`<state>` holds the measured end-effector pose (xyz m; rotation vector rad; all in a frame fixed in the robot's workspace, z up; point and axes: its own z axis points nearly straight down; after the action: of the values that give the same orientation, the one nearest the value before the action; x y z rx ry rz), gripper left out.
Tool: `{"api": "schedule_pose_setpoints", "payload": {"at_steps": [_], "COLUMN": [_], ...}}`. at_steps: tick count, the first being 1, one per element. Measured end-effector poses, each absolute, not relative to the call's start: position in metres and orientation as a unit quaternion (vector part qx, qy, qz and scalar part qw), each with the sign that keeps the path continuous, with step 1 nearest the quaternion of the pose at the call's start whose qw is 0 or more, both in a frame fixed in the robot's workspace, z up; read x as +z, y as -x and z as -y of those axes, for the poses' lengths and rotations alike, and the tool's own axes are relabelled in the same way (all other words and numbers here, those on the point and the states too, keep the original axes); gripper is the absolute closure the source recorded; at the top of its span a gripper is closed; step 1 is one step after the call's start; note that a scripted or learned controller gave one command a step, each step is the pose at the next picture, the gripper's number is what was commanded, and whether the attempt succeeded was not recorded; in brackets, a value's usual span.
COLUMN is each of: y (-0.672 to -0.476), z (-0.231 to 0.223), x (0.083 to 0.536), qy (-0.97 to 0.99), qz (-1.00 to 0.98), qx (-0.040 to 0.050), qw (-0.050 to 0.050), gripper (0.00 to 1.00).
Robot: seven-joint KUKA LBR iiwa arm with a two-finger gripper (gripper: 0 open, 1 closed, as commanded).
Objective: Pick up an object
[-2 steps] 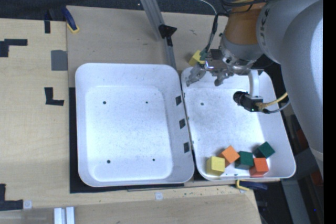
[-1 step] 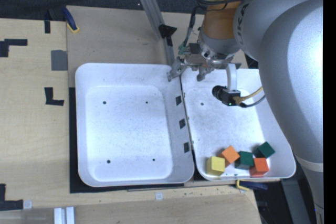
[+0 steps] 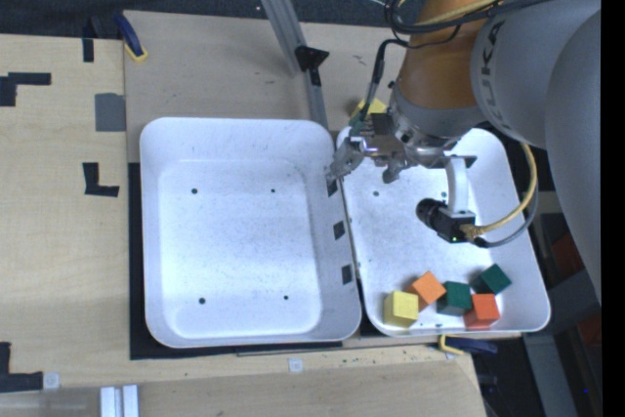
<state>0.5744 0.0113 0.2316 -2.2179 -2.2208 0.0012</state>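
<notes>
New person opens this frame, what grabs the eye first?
The big grey arm with its orange band, reaching in from the right and hanging over the top of the right bin. Next, the bright cluster of blocks in that bin's near corner: yellow, orange, two green, red-orange. The left bin sits alongside.

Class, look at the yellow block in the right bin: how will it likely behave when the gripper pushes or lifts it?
The yellow block looks flat-faced and cube-like, so it should slide rather than roll. It appears rigid, probably keeping its shape when squeezed. It sits close to the orange block near the right bin wall, so a push may jam it.
</notes>
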Motion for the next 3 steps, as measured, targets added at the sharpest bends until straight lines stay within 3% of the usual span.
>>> {"api": "schedule_pose_setpoints", "payload": {"at_steps": [1, 2, 3], "y": [-0.589, -0.547, -0.583], "z": [-0.035, 0.041, 0.015], "x": [0.194, 0.191, 0.192], "qy": [0.706, 0.710, 0.706], "qz": [0.708, 0.705, 0.709], "qx": [0.0021, 0.0033, -0.0002], "qw": [0.002, 0.001, 0.000], "gripper": [0.00, 0.00, 0.00]}}
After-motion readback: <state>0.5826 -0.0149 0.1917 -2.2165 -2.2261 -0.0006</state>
